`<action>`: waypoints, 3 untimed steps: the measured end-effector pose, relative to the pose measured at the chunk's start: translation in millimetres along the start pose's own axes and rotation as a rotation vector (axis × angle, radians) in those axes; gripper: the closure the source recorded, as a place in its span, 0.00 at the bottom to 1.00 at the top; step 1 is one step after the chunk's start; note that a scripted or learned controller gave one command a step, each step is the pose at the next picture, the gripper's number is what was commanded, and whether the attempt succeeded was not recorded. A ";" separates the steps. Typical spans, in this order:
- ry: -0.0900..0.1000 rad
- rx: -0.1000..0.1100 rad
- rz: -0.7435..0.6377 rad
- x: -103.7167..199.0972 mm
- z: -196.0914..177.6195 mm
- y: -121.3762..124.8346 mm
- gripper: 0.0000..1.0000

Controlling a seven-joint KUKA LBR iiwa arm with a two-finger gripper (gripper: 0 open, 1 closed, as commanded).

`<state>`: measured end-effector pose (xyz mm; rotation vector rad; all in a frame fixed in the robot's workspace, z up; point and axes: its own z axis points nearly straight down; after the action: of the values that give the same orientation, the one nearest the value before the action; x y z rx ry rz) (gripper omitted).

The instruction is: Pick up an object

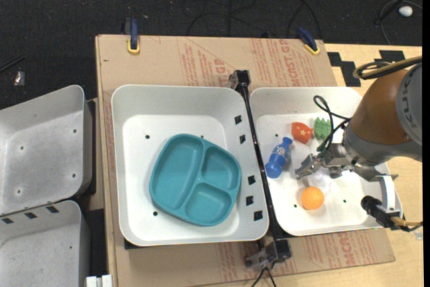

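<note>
In the right bin point(289, 218) lie a blue bottle point(278, 158), a red object point(302, 132), a green object point(322, 126) and an orange ball point(312, 198). My gripper point(313, 167) hangs low over the middle of this bin, just above and a little right of the orange ball and to the right of the blue bottle. Nothing shows between its fingers. A pale object point(321, 179) lies partly hidden right under the gripper. The arm's orange band point(383, 104) comes in from the right.
The left bin point(127, 144) holds a teal divided plate point(195, 179). A black divider point(252, 144) runs between the two bins. Both bins rest on a cardboard sheet point(188, 57) held by clamps. White trays point(40, 144) lie off to the left.
</note>
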<state>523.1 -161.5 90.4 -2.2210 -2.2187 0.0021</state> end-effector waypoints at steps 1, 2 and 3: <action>-0.004 -0.009 0.002 -1.3 -14.6 2.4 1.00; -0.002 -0.007 -0.004 2.8 -58.0 5.6 1.00; -0.002 -0.007 -0.004 10.5 -104.0 8.0 1.00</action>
<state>531.3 -151.1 194.3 -2.2209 -2.2282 -0.0041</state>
